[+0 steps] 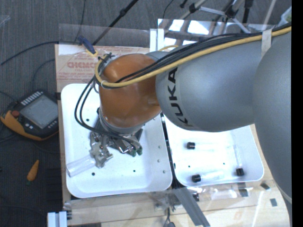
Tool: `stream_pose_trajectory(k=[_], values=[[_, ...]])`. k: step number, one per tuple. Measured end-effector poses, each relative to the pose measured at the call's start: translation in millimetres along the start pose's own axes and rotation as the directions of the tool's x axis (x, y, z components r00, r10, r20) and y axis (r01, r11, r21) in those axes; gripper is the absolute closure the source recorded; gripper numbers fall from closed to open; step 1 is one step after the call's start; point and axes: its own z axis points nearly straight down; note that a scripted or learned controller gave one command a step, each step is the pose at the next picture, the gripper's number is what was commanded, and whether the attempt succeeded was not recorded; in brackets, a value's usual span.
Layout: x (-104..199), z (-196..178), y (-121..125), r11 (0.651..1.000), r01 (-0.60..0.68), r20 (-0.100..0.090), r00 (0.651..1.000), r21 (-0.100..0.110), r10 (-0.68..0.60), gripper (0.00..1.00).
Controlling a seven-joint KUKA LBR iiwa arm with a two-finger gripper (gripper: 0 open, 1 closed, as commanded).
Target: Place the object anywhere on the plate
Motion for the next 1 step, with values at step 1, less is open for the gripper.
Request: stream_pose_trajectory(k=[1], values=[[-52.3,-12.9,-25.6,0.996,0.093,0.003,0.996,0.000,-0.093,1.00]])
